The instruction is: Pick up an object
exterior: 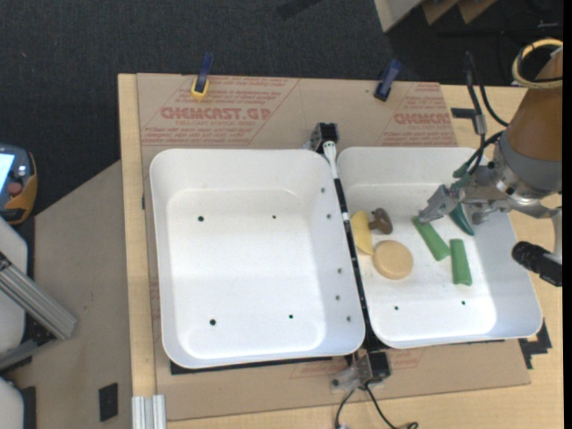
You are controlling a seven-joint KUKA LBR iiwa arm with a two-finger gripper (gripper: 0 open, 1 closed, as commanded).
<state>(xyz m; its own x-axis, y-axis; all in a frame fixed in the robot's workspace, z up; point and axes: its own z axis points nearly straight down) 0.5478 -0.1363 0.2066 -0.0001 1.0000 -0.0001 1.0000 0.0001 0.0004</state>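
Note:
My gripper (448,214) hangs over the upper right part of the right bin (420,324), open, with nothing between its fingers. Just below it lies a green stick (432,239) at a slant, and a second green stick (459,262) lies to its right. Further left in the same bin are a tan round disc (392,260), a pale yellow banana-shaped piece (361,232) along the bin's left wall, and a small brown lump (381,222).
The left bin (179,195) sits beside the right one, their walls meeting along a black strip. Both rest on a cardboard sheet (268,101) held by clamps at the back. The arm's orange band (540,119) rises at the right edge.

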